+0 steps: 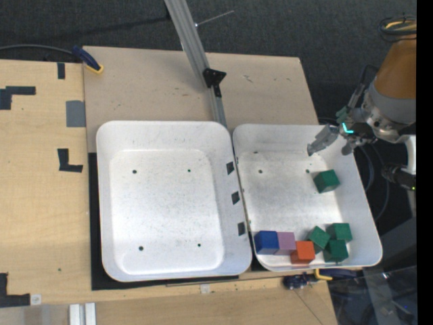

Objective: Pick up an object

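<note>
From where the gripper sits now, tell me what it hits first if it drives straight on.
Likely the bare floor of the right white bin: the gripper points down-left, past the lone green cube. Depth is unclear.

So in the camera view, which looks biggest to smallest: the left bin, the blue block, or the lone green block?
1. left bin, by far.
2. and 3. blue block and lone green block look about alike; I can't rank them.

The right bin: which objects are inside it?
Inside the right bin: one green block alone; blue, purple, orange and three green blocks cluster at its near edge. Nothing looks covered.
</note>
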Robot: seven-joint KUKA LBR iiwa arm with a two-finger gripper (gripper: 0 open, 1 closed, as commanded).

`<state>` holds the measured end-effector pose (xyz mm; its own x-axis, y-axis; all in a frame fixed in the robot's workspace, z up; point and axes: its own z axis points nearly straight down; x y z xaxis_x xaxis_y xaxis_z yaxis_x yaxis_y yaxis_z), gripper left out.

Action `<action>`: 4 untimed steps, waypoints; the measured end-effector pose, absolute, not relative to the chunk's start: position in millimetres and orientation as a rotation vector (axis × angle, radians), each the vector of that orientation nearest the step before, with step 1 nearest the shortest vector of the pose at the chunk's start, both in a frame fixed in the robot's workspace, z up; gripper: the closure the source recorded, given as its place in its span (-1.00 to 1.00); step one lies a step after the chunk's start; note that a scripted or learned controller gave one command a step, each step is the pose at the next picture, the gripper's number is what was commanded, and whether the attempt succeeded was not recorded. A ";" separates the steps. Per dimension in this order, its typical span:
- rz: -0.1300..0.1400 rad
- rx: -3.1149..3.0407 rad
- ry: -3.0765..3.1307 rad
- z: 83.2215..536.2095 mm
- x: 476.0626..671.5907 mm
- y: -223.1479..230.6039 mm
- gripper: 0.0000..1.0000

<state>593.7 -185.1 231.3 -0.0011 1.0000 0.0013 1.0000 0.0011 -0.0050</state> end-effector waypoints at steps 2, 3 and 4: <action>0.006 -2.218 -2.221 184.9 600.8 -189.9 -1.00; 0.007 -2.215 -2.219 124.0 596.8 -180.8 -1.00; -0.010 -2.220 -2.232 95.0 600.9 -177.7 -1.00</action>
